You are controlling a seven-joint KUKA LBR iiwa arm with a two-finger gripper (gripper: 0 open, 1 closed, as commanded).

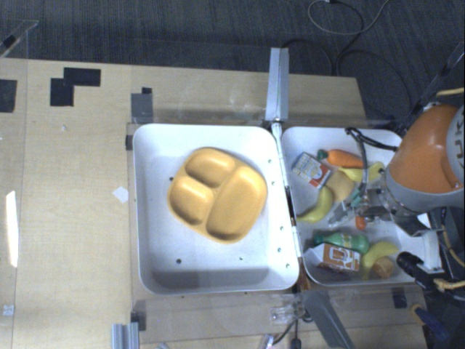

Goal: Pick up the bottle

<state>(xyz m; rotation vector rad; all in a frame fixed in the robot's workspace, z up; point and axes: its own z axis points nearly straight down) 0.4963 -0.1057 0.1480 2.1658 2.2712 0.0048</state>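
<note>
The bottle lies on its side near the front of the right bin. It is green with an orange and white label. My gripper hangs low over the middle of that bin, just behind the bottle and among the other items. The orange band of the arm sits above it to the right and hides the bin's right side. I see nothing lifted off the bin floor.
Packed around the gripper are a banana, a pale pear-like fruit, a carrot, a small carton and a yellow-green fruit. The left bin holds a large yellow bread-shaped toy.
</note>
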